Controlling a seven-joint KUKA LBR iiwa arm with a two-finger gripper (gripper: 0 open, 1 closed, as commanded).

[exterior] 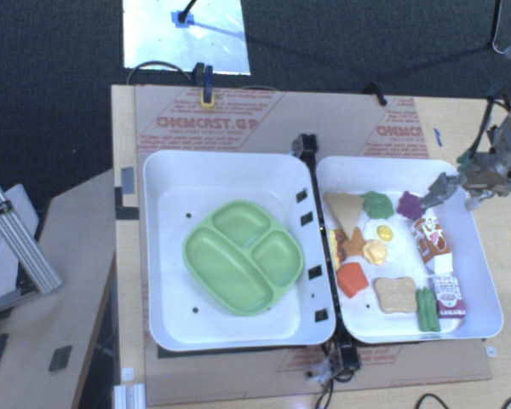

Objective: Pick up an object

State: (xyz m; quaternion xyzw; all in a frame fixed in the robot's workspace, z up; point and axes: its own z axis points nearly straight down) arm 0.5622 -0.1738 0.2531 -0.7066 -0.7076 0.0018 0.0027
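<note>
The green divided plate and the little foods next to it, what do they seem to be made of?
The green plate looks like moulded plastic: one even colour, smooth rounded compartments, a soft sheen. The toast slice and fried egg seem to be toy plastic or rubber, flat-coloured and smooth-edged. Which of the two is unclear.

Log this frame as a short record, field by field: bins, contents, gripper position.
left bin: holds a green divided plate
right bin: holds toy food, including purple grapes, a bread slice, a fried egg, an orange-red block
gripper: over the right bin's far right part, beside the grapes
held object: none seen between fingers
</note>
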